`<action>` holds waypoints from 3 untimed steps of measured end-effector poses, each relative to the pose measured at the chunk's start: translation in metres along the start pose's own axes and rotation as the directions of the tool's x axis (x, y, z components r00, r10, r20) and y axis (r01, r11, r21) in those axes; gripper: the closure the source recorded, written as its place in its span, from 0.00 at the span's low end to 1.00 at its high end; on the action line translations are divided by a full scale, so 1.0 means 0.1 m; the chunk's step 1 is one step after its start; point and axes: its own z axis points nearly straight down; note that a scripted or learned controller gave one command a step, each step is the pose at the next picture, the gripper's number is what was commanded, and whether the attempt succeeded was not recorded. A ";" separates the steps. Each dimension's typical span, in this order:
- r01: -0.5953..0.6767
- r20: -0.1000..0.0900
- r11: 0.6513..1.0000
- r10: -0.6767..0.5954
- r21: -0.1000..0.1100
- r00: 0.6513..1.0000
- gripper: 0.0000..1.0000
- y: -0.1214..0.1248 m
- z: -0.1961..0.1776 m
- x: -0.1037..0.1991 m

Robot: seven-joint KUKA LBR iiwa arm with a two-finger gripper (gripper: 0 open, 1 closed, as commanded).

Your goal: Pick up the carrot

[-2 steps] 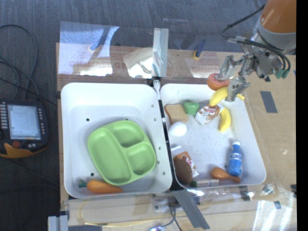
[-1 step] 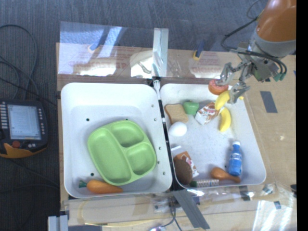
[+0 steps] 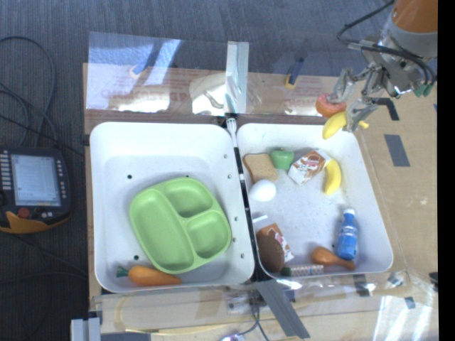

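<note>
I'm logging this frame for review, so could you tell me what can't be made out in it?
- Gripper, camera view: whether it holds the yellow item at its tip; too small and cluttered to tell.
- Carrot: its leafy end is tucked under the green plate.
- Arm: cut off by the top edge.
- Chocolate-coloured packet: label too blurred to read.

I work in a robotics lab: a teach pendant (image 3: 32,188) lies on grey carpet (image 3: 213,9) with black cables (image 3: 28,91), and my table (image 3: 412,190) carries two white bins (image 3: 114,141) of toy food behind taped clear plastic sheeting (image 3: 163,77).
</note>
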 end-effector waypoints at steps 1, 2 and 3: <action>-0.031 -0.005 1.000 0.031 -0.003 1.000 1.00 0.10 0.03 -0.03; 0.019 -0.004 1.000 -0.019 0.001 1.000 1.00 0.15 -0.11 -0.04; 0.163 -0.006 0.987 -0.163 -0.002 0.987 1.00 0.24 -0.01 -0.05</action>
